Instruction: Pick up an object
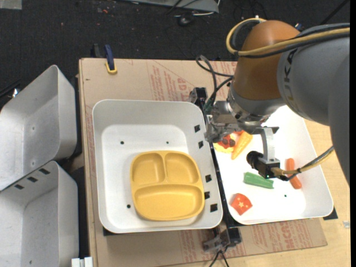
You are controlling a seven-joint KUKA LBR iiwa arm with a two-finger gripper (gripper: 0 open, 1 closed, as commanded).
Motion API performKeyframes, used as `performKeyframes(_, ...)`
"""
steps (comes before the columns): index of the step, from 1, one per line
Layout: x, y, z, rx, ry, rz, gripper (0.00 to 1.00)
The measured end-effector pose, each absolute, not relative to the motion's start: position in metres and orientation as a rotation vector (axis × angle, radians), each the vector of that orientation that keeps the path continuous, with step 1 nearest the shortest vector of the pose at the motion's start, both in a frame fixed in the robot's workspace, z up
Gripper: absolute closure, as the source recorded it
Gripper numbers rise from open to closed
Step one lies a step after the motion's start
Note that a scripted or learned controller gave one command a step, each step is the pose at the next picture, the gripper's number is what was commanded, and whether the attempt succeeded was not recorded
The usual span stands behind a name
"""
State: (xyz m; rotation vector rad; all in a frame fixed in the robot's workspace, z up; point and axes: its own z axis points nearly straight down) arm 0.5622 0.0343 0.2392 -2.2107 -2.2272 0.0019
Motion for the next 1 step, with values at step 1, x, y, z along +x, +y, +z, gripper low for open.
performKeyframes(1, 0.5600, 0.0827, 0.2287, -2.211, -2.227, 0.002, 1.00)
